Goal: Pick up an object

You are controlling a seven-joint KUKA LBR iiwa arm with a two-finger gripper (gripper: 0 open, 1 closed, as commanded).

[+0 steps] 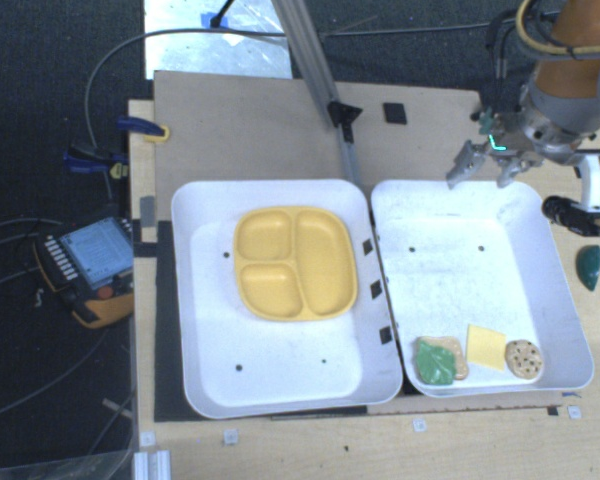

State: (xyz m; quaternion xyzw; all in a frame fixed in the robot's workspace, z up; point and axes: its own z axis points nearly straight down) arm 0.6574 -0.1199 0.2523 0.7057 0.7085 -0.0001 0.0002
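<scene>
Three small items lie along the near wall of the right bin [480,268]: a green piece on a tan slice [439,360], a yellow cheese square [486,347] and a round speckled cookie [524,359]. My gripper [487,168] hangs over the far edge of that bin, well above and behind the items. Its two fingers [463,164] are spread apart with nothing between them. The grey arm with its orange band [580,13] rises at the top right.
The left bin [205,298] holds a yellow three-compartment plate [294,263]. A metal pole [315,53] slants over the board behind the bins. A green object [590,266] lies right of the right bin. Cables and a blue device [90,253] sit left of the bench.
</scene>
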